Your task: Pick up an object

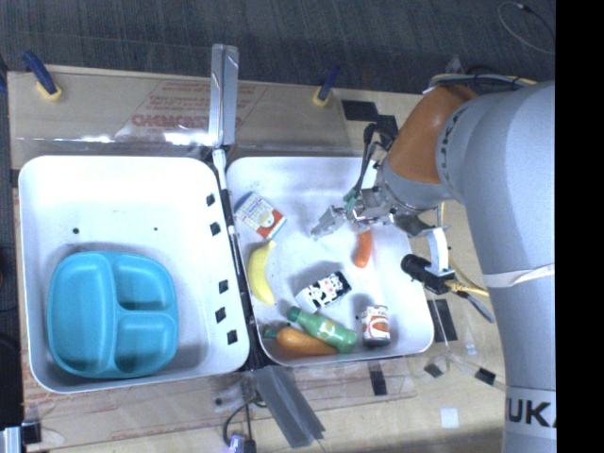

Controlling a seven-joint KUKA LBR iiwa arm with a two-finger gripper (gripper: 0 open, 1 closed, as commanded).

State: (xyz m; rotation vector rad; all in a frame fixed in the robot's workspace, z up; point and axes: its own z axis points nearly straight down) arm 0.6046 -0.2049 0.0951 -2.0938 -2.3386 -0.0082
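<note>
Over the right bin, the grey arm with its orange band reached in from the right, and the gripper hung low above the white floor of the bin, near its upper middle. The fingers looked like thin pale metal pieces, pointing to the left and down, with a small gap between them — nothing was seen in that gap, so the gripper held no object.

Just to the right of the fingers, a small orange carrot lay almost upright in the view, smooth and tapered. It was near the gripper, but I cannot tell if it touched any part of it.

The other objects in the same bin were small toys of smooth plastic look: a little carton with white, blue and orange print near the left wall, a curved yellow banana below it, a black and white patterned box in the middle, a green bottle lying on its side, a bigger orange carrot touching the bottle at the lower edge, and a short can with a red label just beside the bottle.

The left bin — also shallow, white and with rounded corners — held a light blue tray with several compartments.
</note>
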